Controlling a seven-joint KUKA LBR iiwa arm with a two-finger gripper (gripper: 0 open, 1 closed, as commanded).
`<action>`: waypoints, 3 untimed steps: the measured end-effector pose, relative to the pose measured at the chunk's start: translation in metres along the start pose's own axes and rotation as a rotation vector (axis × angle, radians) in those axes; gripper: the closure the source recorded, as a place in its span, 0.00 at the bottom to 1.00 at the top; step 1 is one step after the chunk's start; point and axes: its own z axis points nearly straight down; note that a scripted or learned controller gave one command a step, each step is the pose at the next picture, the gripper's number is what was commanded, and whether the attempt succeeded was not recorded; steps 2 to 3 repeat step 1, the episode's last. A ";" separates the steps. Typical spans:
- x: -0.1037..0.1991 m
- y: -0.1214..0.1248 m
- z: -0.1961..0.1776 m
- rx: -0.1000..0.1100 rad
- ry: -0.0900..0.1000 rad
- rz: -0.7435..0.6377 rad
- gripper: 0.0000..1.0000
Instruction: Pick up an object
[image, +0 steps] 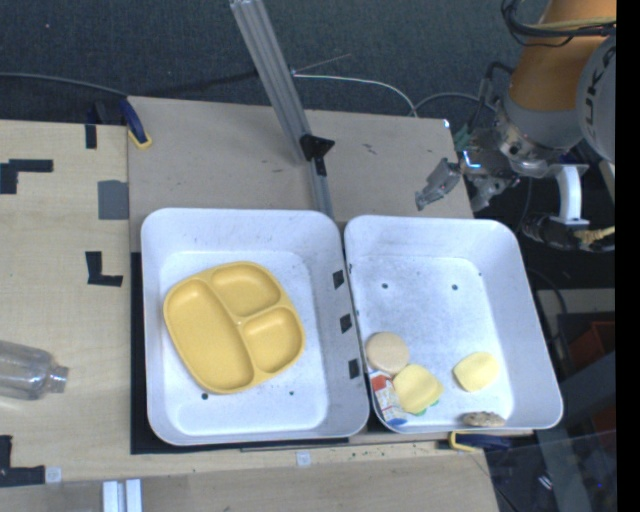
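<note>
Two bins (240, 225), no legible labels; end effector (452, 185) state unclear, above right bin's (500, 240) far edge

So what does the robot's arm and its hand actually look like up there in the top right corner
The grey metal arm carries a broad orange band just above its wrist, with part of some dark lettering visible on the grey casing beside it. Below the band sits a silvery wrist section. The small hand at its tip is grey metal with thin dark parts. Dark cables loop beside the arm, and a white curved piece hangs beside the wrist.
</note>
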 end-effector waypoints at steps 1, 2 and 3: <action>-0.049 0.013 -0.167 -0.010 -0.002 0.001 0.00; -0.049 0.013 -0.167 -0.010 -0.002 0.001 0.00; -0.049 0.013 -0.167 -0.010 -0.002 0.001 0.00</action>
